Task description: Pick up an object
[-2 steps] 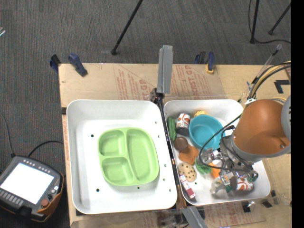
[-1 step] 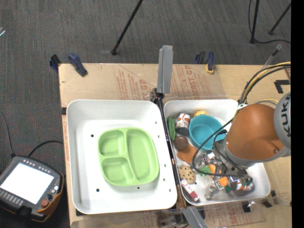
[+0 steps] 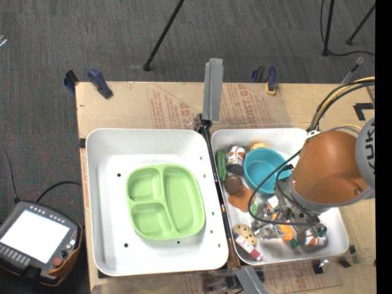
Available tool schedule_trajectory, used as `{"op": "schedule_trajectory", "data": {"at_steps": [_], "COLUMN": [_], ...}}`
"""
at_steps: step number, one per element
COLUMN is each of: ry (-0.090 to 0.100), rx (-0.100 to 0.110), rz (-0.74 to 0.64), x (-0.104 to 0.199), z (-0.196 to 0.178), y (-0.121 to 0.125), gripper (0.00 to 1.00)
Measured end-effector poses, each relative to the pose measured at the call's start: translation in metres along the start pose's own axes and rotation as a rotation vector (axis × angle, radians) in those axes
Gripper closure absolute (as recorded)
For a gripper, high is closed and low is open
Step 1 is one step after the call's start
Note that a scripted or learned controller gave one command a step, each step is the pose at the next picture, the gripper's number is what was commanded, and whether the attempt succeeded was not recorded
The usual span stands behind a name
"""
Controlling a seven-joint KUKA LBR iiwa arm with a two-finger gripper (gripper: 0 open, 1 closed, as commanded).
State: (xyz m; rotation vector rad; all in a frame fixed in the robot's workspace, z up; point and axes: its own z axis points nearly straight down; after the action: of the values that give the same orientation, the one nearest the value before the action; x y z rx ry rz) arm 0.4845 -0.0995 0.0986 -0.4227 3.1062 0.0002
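1. Over the right bin [image 3: 298, 131] the arm [image 3: 327, 170] hung low, its orange band hiding most of the wrist; the pincer [image 3: 277, 220] sat down among the clutter at the bin's near half — whether it was open or closed could not be told from this angle.
2. Candidate things all lay in that right bin: a blue bowl [image 3: 263, 166] toward the far side, a small can [image 3: 236, 158] just beside it, a brown round piece [image 3: 233, 184] near the divider, a cookie-like disc [image 3: 244, 231] and a red-and-white tube [image 3: 248, 246] at the near left corner, an orange item [image 3: 285, 232] right under the tool.
3. Left bin [image 3: 104, 164] held only a green divided plate [image 3: 165, 201] — well apart from the arm, likely not the target.
4. Judgement: the step was a descent onto the orange item or its neighbours. To do it well, the tool should centre on one thing, not straddle two touching ones.
5. Crowding looked like the risk; things lay close together, so a close could pinch an edge and slip.
6. A straight lift would suit, clear of the bowl's rim.
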Motion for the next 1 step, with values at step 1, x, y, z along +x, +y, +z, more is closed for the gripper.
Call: {"op": "schedule_trajectory", "data": {"at_steps": [1], "ry": [0.001], "rx": [-0.001], "rz": [0.000], "x": [0.0002], "z": [0.0005], "y": [0.0003], "gripper": [0.00]}}
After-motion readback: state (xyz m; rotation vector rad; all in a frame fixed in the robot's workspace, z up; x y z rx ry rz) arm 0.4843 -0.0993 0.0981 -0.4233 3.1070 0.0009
